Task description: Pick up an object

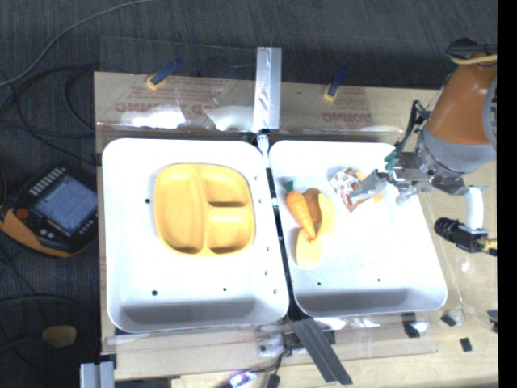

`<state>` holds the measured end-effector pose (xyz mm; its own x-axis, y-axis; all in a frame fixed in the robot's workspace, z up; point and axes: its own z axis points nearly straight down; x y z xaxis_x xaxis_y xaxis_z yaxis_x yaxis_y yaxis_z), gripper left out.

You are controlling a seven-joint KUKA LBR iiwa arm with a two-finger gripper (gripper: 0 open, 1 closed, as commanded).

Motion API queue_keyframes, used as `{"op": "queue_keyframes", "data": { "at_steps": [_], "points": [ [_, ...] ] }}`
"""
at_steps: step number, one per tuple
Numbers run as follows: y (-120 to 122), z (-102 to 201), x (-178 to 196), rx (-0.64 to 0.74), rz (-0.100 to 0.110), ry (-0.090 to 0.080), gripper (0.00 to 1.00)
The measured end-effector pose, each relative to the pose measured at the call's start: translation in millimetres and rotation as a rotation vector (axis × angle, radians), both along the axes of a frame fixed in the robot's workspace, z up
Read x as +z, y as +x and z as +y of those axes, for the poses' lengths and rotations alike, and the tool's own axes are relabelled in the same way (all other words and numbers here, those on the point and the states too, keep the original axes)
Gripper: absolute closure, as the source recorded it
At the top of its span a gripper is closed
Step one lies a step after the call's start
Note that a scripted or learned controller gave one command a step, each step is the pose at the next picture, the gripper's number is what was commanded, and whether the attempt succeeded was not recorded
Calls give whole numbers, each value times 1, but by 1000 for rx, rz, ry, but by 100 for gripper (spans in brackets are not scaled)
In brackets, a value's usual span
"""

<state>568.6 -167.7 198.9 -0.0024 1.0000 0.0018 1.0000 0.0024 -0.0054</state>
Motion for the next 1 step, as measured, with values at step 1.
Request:
{"op": "queue_keyframes", "data": {
  "at_steps": [1],
  "points": [
    [50, 7, -47, 68, 0, -3, 0]
  ]
}}
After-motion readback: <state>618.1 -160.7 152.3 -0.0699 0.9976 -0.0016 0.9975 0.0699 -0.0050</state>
